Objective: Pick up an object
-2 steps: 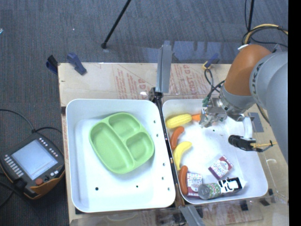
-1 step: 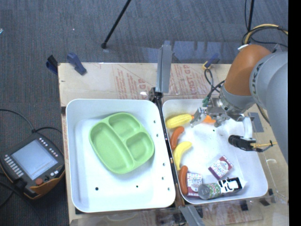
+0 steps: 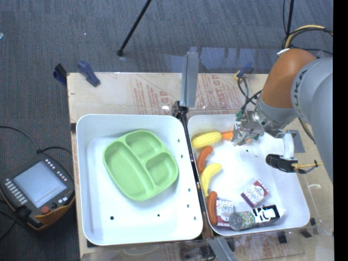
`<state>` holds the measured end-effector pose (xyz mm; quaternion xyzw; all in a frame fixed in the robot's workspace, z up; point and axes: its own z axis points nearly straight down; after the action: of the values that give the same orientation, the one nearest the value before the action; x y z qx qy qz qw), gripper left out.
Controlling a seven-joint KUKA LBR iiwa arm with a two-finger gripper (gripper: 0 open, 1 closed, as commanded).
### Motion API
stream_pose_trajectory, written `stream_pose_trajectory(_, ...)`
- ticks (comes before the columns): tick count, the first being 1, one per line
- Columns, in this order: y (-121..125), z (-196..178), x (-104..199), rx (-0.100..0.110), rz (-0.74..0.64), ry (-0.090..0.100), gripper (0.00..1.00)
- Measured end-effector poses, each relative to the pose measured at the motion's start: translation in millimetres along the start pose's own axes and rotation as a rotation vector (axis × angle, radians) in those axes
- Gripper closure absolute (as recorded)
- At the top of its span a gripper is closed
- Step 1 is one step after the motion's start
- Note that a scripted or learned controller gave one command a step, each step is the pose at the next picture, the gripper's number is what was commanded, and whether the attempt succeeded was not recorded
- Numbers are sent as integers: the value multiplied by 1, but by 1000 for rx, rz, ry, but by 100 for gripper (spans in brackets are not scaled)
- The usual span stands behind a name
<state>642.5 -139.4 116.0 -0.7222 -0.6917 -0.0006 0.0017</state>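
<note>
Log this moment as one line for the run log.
gripper: low in right bin, far end | nearest: carrot, corn cob | left bin: green tray

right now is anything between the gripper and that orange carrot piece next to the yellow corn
Nothing visible. The gripper hangs right beside the carrot at the far end of the right bin, with only bare bin floor between them. The corn lies on the carrot's other side.
</note>
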Motion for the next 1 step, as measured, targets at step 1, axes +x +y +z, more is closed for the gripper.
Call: stream_pose_trajectory(1, 0, 0, 0, 0, 0, 0, 0)
